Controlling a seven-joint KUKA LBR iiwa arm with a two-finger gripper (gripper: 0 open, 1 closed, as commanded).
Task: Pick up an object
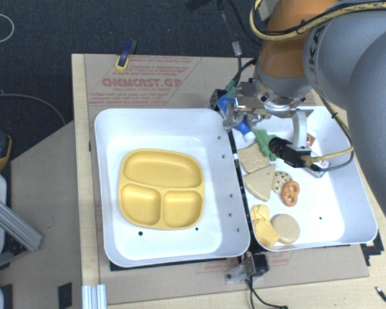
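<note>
Right bin (347, 227), near-left corner: yellow wavy piece (260, 219) touching tan disc (285, 227). Farther along its left wall: pretzel (290, 192), bread-shaped slices (256, 170), green item (266, 141). Right half bare. Left bin (109, 166): yellow divided plate (161, 188), centred. Gripper (244, 118) at far-left corner, finger state unreadable.

Yellow tray (161, 187) in white bin (109, 172); orange-brown pretzel (290, 192); tan cookie (285, 228).

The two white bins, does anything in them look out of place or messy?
Nothing looks spilled or broken. The yellow divided plastic plate sits flat in the left white bin. The toy foods, including a small brown pretzel and a tan round disc, crowd the right white bin's left side.
</note>
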